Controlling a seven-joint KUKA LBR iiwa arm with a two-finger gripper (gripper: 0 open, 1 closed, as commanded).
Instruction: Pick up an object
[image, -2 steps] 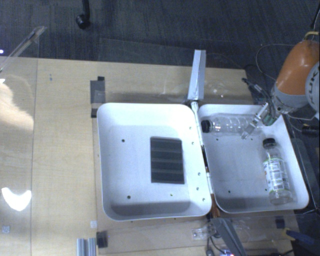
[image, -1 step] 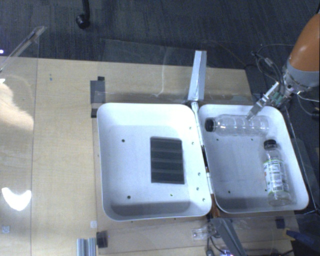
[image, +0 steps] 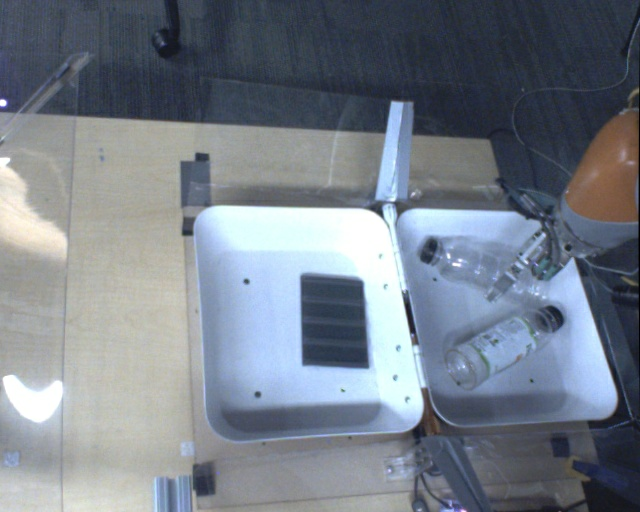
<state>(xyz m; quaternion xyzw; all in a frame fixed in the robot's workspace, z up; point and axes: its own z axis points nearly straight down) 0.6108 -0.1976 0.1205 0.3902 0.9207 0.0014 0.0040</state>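
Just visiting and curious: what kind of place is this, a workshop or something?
Probably a robotics lab. A robot arm reaches over two white bins on a wooden bench, and its gripper sits among clear plastic bottles, seemingly practice objects.

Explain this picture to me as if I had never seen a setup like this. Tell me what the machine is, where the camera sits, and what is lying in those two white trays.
The camera is fixed above a wooden bench and looks down at a slant. On the bench sit two shallow white bins side by side. The left bin holds a dark ribbed rectangular pad. The right bin holds two clear plastic bottles lying on their sides: one with a dark cap near the back, one with a label near the front. The machine is a robot arm, grey with an orange band, reaching in from the right. Its gripper is down in the right bin beside the back bottle. I cannot tell whether it is grasping anything.
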